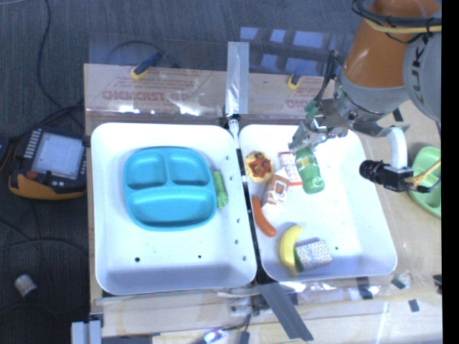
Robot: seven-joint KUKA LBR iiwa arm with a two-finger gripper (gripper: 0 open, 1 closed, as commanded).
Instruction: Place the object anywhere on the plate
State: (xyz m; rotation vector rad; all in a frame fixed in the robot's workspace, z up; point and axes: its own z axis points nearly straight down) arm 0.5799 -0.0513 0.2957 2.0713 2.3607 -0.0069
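Camera view frames two shallow white bins set side by side on the bench. A blue divided plate (pixel 171 187) is seen lying in the left bin (pixel 172 264), toward its upper half, and a small green item (pixel 219 189) is pressed between the plate's right edge and the bin wall.

In the right bin (pixel 358 242) several things are scattered. A green bottle (pixel 309 170) is found in the upper middle, roughly upright in the picture, with its top directly below the gripper (pixel 313 136). The gripper is lowered over that bottle from the grey arm with the orange band (pixel 391 20), which enters from the right. Whether the jaws are spread or pressed together cannot be told, as they are blurred against the bottle's top, and no grasp can be confirmed.

Just left of the bottle a small red and white packet (pixel 288 165) is seen, and below it a second packet (pixel 277 189). A round pizza-like toy (pixel 258 165) lies near the bin's left wall, with an orange sausage-shaped piece (pixel 262 218) below it. A yellow banana (pixel 288 246) is placed near the lower edge, touching a grey patterned block (pixel 313 254) on its right.

The bottle is well apart from the plate, in the other bin
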